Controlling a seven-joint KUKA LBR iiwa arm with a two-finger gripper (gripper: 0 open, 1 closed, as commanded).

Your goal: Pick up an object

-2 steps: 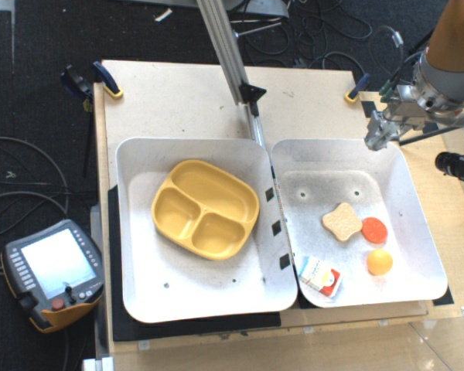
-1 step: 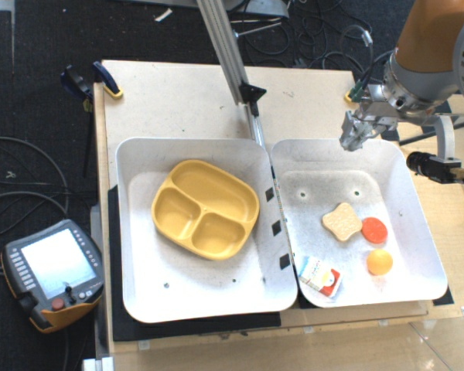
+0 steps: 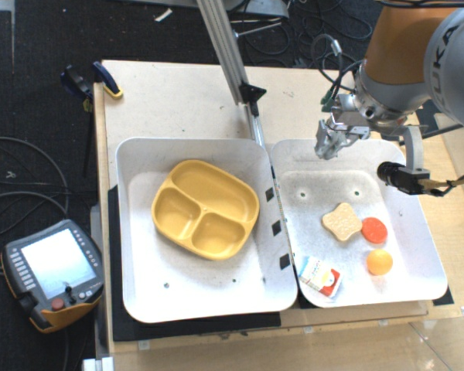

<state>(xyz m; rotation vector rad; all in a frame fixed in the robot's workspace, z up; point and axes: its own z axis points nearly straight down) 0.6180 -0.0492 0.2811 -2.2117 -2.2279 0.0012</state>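
- Four small things lie in the right bin (image 3: pixel 417 284), all below the end effector (image 3: pixel 330 147), which hangs over the bin's far edge with nothing between its fingers; how wide they stand I cannot tell from this angle.
- Nearest, below and slightly right of it, is the toast (image 3: pixel 342 222): flat, light, probably a stiff toy slice. I'd pinch it across its narrower sides.
- Just right of the toast, touching or nearly so, sits a red piece (image 3: pixel 374 229), low and rounded. It looks slick and likely to slip.
- Further down is the orange (image 3: pixel 380 262), a small ball that may roll away from a pinch. Close on its widest middle.
- Lowest, straight below the end effector, the carton (image 3: pixel 321 276) lies at the bin's near lip. It looks light, and its flat sides suit a grip.
- Far to the left, the yellow tray (image 3: pixel 206 209) looks too broad to take hold of, except at its rim.
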